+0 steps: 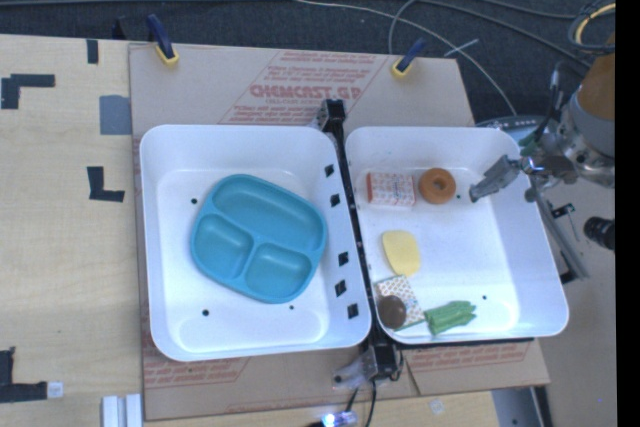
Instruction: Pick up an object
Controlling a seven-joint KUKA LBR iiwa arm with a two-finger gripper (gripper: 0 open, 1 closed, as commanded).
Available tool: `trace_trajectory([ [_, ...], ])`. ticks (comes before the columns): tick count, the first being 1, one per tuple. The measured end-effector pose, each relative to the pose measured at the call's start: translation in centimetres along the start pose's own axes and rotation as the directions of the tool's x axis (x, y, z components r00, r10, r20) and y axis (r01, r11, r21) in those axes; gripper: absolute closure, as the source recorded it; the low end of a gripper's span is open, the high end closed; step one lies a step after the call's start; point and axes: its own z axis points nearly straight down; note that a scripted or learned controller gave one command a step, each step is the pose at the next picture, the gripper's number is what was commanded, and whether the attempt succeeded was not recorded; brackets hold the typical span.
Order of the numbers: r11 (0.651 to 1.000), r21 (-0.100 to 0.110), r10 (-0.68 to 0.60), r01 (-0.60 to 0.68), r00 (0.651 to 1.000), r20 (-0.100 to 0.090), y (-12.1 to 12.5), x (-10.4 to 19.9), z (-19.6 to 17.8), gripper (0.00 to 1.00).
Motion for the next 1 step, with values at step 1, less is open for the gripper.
trace_trajectory([
  [1,1.0,0.004,-0.001,0.001,1.0,-0.001,0.3,0.7,4.65,0.0],
])
